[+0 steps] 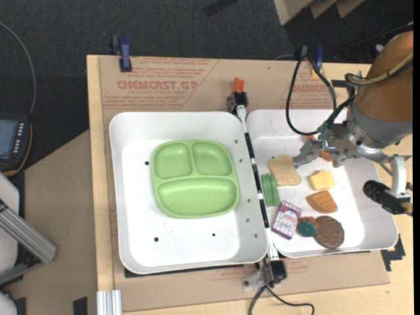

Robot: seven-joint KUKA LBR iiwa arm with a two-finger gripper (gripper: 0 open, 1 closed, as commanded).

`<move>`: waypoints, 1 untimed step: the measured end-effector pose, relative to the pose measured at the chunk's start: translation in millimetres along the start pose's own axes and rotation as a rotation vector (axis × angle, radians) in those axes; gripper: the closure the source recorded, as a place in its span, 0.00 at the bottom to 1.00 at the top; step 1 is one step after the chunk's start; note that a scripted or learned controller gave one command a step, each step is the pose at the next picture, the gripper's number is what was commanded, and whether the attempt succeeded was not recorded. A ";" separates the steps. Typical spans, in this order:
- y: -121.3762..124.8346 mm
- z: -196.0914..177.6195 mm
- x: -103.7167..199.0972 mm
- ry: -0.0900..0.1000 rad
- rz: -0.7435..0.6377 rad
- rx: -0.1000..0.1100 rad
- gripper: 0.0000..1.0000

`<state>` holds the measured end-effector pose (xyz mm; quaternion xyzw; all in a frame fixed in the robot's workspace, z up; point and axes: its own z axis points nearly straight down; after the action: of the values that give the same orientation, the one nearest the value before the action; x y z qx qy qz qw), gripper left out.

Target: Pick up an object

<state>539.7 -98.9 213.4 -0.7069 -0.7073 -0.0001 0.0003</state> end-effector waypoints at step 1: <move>16.2 123.8 -55.7 -0.006 0.003 -0.007 0.00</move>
<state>556.0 -154.5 89.7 -0.7081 -0.7061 -0.0005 -0.0041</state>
